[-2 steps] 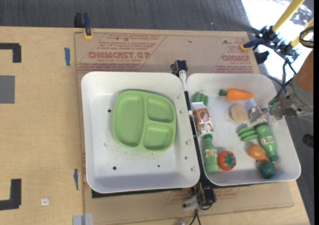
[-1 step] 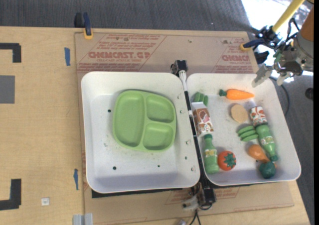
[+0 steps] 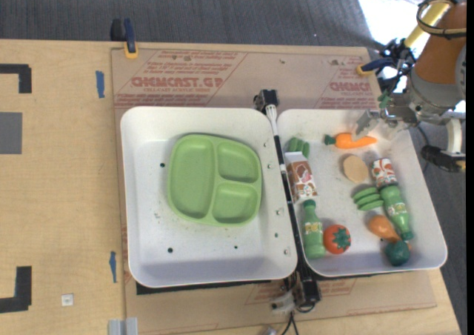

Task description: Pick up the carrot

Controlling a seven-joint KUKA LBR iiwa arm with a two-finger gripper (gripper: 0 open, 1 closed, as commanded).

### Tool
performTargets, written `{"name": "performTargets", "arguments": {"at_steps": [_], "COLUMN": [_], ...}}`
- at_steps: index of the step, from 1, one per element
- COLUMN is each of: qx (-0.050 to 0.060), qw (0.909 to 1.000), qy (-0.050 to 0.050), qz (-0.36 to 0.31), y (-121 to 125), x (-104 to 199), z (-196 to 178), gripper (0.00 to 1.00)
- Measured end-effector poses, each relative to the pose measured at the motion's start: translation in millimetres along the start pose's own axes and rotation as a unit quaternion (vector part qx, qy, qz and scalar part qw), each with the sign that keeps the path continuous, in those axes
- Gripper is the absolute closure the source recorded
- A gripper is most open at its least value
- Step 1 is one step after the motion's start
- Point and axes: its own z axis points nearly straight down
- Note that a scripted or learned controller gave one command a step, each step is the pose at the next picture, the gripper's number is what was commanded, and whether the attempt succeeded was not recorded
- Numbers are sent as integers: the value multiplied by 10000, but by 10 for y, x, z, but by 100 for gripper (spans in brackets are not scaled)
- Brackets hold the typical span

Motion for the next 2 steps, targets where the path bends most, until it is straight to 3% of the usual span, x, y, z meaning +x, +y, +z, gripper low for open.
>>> {"name": "performTargets", "arguments": {"at_steps": [2], "qx": [-10], "qw": [10000], "qy": [4], "qz": [-20], "y": [4], "x": [7], "z": [3], "gripper": [0]}}
